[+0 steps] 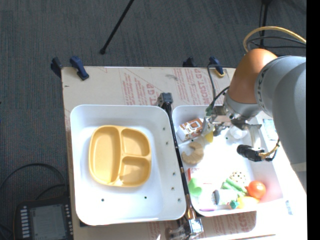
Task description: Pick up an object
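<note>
So we're looking at the arm (272,91) reaching in from the right, with the gripper (211,126) hanging over the far part of the right bin (220,211). Can't really tell what its fingers are doing. Just left of it a small orange packet (191,128) is lying, a tan lump (193,154) nearer. The yellow divided plate (120,155) is sitting in the left bin (120,116), and a red ball (256,188) is resting in the right bin's near right corner

Bench (125,86), brown board top with printed lettering, bearing two shallow white bins side by side: left bin (82,134) and right bin (225,156); blue clamps (79,67) along far edge.
</note>
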Motion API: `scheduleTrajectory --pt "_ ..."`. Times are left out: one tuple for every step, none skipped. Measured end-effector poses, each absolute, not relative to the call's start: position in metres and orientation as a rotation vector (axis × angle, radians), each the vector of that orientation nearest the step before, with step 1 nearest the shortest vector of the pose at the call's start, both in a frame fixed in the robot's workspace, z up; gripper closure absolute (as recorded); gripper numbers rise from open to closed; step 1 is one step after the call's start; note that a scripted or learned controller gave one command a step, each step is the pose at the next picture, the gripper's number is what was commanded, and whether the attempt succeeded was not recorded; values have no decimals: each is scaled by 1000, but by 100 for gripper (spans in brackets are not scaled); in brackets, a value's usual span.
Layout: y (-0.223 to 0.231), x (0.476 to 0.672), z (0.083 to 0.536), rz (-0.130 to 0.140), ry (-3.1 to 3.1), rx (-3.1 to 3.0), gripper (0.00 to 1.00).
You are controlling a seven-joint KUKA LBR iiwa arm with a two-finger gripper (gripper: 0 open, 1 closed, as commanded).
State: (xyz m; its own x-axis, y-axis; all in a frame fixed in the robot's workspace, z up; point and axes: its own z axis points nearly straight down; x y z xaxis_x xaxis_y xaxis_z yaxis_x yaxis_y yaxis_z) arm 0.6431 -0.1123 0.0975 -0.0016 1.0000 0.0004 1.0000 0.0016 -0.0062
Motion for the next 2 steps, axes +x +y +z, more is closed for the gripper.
scheduleTrajectory --pt "-45 628 189 -3 -2226 -2217 100" --pt "-2 629 188 0 -2225 -2215 100"
